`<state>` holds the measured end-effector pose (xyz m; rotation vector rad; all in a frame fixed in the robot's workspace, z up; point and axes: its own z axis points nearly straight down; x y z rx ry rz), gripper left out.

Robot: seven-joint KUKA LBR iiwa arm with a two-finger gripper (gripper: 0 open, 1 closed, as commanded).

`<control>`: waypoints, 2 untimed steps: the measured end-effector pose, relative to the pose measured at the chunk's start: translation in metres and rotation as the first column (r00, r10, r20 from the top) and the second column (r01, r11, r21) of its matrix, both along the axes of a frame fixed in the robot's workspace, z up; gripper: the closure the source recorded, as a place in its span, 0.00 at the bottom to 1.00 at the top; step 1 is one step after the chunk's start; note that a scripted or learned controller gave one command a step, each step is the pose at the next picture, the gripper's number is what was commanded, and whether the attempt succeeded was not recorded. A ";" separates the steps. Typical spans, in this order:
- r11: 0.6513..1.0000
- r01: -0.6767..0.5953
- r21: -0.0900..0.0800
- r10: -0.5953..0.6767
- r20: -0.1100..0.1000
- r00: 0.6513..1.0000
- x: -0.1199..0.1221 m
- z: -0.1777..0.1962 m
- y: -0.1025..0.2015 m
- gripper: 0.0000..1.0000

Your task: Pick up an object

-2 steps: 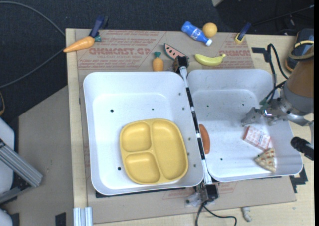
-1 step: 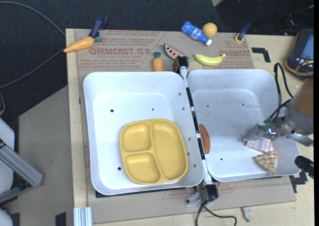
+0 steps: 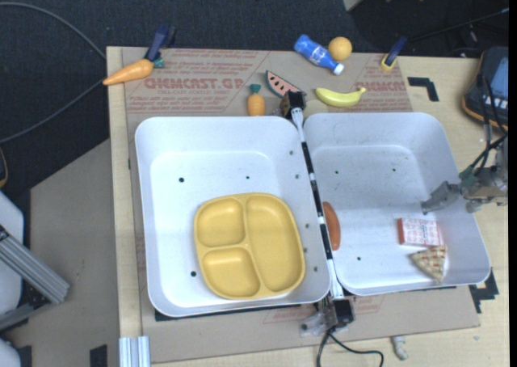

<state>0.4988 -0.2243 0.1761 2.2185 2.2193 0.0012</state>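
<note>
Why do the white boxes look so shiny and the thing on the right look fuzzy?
In the camera view, overhead light washes out the white bins, so their floors look bright and flat; the yellow tray stays clear with soft shadows in its compartments; the gripper at the right bin's edge looks a bit smeared and grainy, so its detail is hard to read.

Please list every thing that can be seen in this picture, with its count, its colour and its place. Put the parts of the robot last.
bins: 2, white, side by side on the bench
divided plate: 1, yellow, in the left bin
hot dog: 1, orange-red, right bin, against its left wall
small packet: 1, red and white, right bin, near its right side
pizza slice: 1, tan, right bin, front right corner
banana: 1, yellow, behind the right bin
bottle: 1, blue, behind the bins
orange ball: 1, beside the bottle
watermelon slice: 1, red, behind the bins
carrot: 1, orange, back left
end effector: 1, grey, over the right bin's right edge
</note>
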 end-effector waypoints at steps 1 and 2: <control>1.000 -0.001 0.003 0.001 -0.005 1.000 0.028 -0.073 0.029 0.00; 1.000 0.001 -0.011 -0.001 0.019 1.000 -0.002 -0.086 0.071 0.00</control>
